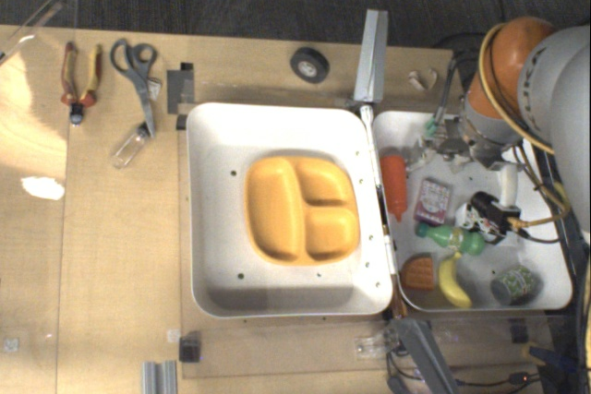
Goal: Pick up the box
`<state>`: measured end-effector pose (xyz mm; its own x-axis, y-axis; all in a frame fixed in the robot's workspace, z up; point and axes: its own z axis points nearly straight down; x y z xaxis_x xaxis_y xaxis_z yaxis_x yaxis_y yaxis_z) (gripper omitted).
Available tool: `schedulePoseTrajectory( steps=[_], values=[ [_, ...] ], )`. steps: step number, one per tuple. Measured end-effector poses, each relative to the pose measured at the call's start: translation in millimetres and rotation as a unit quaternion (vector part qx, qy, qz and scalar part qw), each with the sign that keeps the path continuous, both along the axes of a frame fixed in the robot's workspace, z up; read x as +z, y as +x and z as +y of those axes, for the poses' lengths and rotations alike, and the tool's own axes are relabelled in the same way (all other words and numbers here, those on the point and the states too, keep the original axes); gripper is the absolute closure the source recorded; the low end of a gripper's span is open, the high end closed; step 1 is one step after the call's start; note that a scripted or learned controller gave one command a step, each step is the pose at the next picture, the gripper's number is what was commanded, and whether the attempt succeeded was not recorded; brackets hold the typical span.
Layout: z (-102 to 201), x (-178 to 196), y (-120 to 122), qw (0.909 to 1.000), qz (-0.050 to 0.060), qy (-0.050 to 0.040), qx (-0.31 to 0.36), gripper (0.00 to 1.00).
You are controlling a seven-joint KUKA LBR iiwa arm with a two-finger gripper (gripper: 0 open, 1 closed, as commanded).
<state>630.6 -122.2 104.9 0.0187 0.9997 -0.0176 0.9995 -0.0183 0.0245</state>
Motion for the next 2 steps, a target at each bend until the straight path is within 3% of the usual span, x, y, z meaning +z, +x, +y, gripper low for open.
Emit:
schedulePoseTrajectory(
  steps=[1, 2],
  values=[
    [9.1, -11.3, -65.5, 0.9991, 0.002, -0.0011, 0.043, 0.0],
    [13.2, -1.5, -63.1, 0.9989, 0.0, 0.0007, 0.047, 1.0]
  ],
)
